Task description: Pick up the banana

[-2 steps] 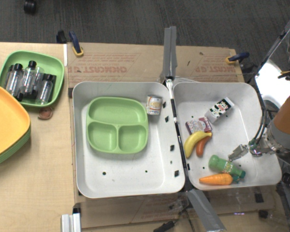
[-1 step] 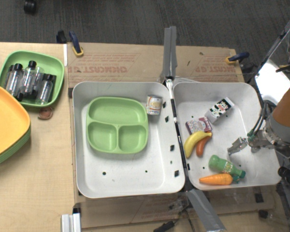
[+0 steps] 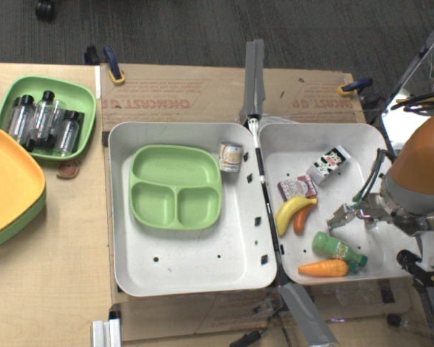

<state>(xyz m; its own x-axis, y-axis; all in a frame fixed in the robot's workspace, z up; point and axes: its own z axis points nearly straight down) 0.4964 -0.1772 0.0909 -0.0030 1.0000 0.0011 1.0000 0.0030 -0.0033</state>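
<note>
Carrot (image 3: 322, 268) lies nearest the front rim of the right bin (image 3: 362, 130), orange and pointing left, with a green bottle (image 3: 335, 247) just behind it. Up from these, close to the divider between the bins, sits the banana (image 3: 292, 213): short and bright yellow, curved, with a darker tip at its upper right end, and it looks like a toy. A small red-orange piece (image 3: 299, 221) touches its right side. To the right, above the bin floor, the gripper (image 3: 347, 215) hangs with its fingers spread and nothing between them, apart from the banana. Behind the banana lies a pink packet (image 3: 297, 188), then a small black-and-white carton (image 3: 328, 162) toward the back. Across the divider, the left bin (image 3: 123, 215) holds a green divided plate (image 3: 176, 187) and a small can (image 3: 231, 157) at its back right. Far left on the bench, a green tray (image 3: 79, 100) holds dark bottles (image 3: 43, 121).
</note>
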